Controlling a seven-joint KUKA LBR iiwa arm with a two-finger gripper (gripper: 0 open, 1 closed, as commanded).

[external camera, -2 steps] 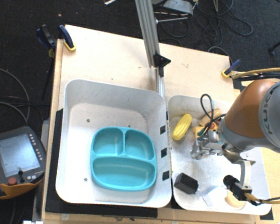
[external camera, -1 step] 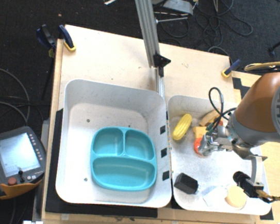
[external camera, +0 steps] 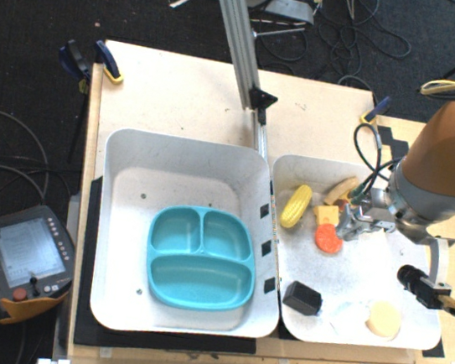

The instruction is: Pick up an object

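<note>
Jaws low in the right bin, right over the food pile.
Your gripper (external camera: 348,225) hangs just right of the orange piece (external camera: 329,239); whether the jaws are apart, you cannot tell.

On the desk (external camera: 182,85), the left bin (external camera: 130,154) holds a blue divided plate (external camera: 199,257). In the right bin (external camera: 408,331), the jaws (external camera: 346,227) hang just beside an orange-red piece (external camera: 329,240), perhaps touching, near a corn cob (external camera: 296,206).

A robotics lab: a teach pendant (external camera: 19,263) lies on dark floor left of the bench (external camera: 181,94), cables (external camera: 353,22) tangle at the far side, clamps (external camera: 101,61) grip the bench's far-left corner.
</note>
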